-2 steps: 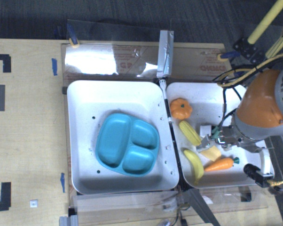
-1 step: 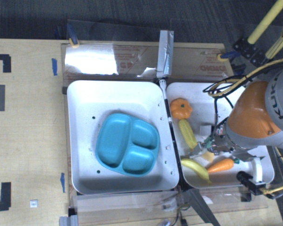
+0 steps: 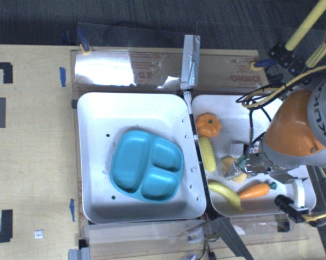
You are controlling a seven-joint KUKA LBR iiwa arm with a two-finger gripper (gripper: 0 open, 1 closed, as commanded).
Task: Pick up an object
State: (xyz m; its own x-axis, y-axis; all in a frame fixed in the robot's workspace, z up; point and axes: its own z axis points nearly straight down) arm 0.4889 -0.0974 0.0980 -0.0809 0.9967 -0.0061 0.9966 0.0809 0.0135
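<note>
The left bin (image 3: 92, 145) is white and shallow, and a blue divided plate (image 3: 147, 165) lies in its middle, a little tilted, with three compartments. The bench (image 3: 27, 145) is of pale wood, with black square marks (image 3: 5, 72) near its left edge and small pieces of blue tape (image 3: 62, 76). Behind the bins stands a clear plastic sheet (image 3: 125, 66) which reflects the light.

The worktop (image 3: 27, 161) is showing pale, matt wood grain. Both white bins (image 3: 92, 145) are looking like smooth plastic with a soft sheen. The blue divided tray (image 3: 147, 165) is gleaming as glossy plastic, and the clear sheet (image 3: 125, 69) along the far edge is catching glare.
</note>
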